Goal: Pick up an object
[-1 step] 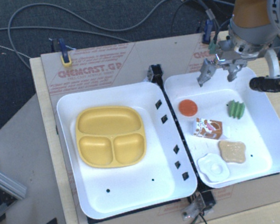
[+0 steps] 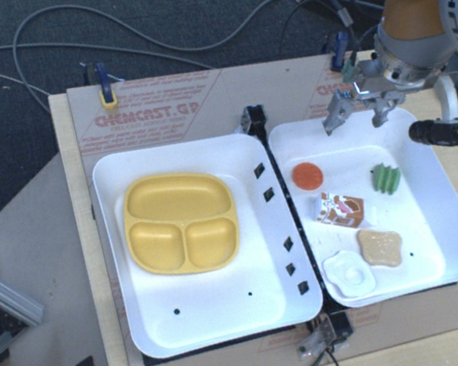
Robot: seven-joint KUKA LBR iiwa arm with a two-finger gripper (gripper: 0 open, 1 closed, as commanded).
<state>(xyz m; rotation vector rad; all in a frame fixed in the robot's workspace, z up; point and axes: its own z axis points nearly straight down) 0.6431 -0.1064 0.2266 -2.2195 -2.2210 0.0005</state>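
The right white bin (image 2: 444,210) holds a round orange-red piece (image 2: 307,176), a green piece (image 2: 386,178), a red and white packet-like piece (image 2: 340,209), a tan toast-like piece (image 2: 381,248) and a white fried-egg piece (image 2: 349,271). My gripper (image 2: 359,115) hangs open above the far rim of this bin, with nothing between its fingers. It stands up and to the right of the orange-red piece and well apart from every item.
The left white bin (image 2: 148,323) holds a yellow three-compartment plate (image 2: 181,221). Black clips line the divider between the bins (image 2: 280,212). A blue clamp (image 2: 104,79) sits at the board's far left edge, and cables run over the dark floor behind.
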